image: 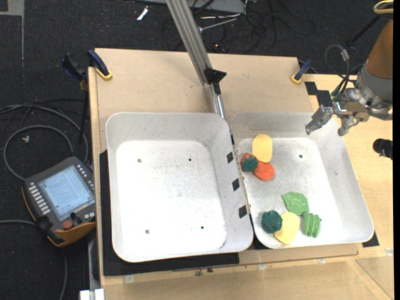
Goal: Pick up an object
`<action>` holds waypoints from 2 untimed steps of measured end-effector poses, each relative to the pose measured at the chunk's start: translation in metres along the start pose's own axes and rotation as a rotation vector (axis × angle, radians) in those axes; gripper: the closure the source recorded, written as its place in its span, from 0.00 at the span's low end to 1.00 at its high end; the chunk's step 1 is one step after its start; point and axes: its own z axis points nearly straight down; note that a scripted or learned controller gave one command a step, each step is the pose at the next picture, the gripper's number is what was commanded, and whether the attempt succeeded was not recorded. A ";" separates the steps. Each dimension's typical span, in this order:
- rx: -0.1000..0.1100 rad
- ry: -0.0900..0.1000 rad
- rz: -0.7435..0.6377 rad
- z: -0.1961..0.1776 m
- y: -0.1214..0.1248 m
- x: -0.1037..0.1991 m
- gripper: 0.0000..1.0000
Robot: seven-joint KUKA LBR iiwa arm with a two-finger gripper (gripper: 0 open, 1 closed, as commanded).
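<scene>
We have one fixed camera, set high above the bench (187,74) and tilted down at a slant — the far edge of the bench sits near the top of our frame, the near edge at the bottom. Both white bins fall within it, the left bin (119,130) and the right bin (350,186), with dark floor on the left. The arm (381,61) enters from our right — at mid distance.

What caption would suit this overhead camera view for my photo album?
Open two-finger gripper hovers over the right white bin's far corner, above small yellow, orange and green toys.
</scene>
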 end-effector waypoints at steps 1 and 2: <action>-0.003 -0.002 -0.002 -0.003 0.000 0.000 0.00; 0.001 0.000 -0.003 0.060 0.001 0.007 0.00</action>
